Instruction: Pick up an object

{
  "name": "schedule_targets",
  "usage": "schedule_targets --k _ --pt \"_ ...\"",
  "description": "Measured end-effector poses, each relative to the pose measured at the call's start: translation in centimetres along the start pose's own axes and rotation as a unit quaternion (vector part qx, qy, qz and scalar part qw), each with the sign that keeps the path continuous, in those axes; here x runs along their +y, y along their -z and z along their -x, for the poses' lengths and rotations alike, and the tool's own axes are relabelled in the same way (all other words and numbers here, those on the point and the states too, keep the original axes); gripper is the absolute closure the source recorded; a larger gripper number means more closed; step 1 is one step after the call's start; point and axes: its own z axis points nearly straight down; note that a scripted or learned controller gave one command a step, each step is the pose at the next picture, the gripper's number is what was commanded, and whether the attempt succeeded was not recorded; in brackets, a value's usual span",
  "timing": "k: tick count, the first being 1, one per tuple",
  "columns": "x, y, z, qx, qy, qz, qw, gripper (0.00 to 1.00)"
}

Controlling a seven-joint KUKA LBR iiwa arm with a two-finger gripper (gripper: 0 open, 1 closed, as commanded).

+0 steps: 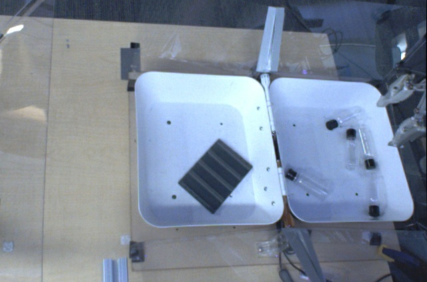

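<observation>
A dark ribbed rectangular pad [215,175] lies at a slant in the left bin [153,141]. Several clear vials with black caps lie scattered in the right bin [307,107]: one [340,120] near the middle, one [364,149] to the right, one [305,181] at the front left. My gripper [398,115] hangs at the right rim of the right bin, just right of the vials. Its two pale fingers [392,94] stand apart, open, with nothing between them.
A metal bar [271,41] rises behind the seam between the bins. A black bracket [131,61] sits at the left bin's back corner. Clear vial-like pieces [270,249] and a stand lie in front of the bins. Cables run over the dark floor behind.
</observation>
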Motion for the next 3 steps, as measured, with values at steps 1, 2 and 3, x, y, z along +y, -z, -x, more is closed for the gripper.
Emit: schedule_targets --k 1,2,3 --pt "-2.4 1.4 -2.0 -0.002 0.207 -0.001 0.9784 0.00" --pt "-2.3 -0.1 -1.3 0.000 0.463 0.001 0.8866 0.00" --pt "-2.4 -0.1 -2.2 -0.001 0.681 0.000 0.7323 0.00"
